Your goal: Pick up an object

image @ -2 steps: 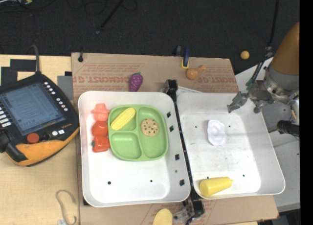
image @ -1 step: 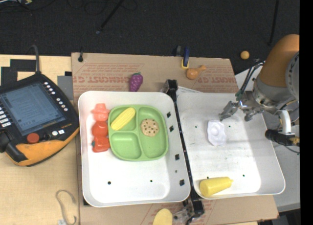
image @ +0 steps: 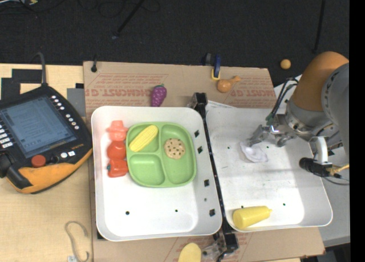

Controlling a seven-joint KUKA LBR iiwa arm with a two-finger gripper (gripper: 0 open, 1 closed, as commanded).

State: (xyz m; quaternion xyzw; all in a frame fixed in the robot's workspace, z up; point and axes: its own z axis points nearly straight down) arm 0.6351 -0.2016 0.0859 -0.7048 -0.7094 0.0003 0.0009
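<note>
My gripper hangs low over the middle of the right bin, reaching in from the right. Its fingers stand open, with nothing between them. Just below and to the left of the fingertips a small white crumpled object lies on the bin floor. A yellow block-like object rests at the front edge of the same bin. In the left bin sits a green divided plate bearing a yellow corn cob and a cookie. A red and orange toy stands beside the plate.
Purple grapes, an orange pear-shaped toy and a blue clamp lie on the cardboard behind the bins. A teach pendant rests at the left. A yellow object sits in front of the bins.
</note>
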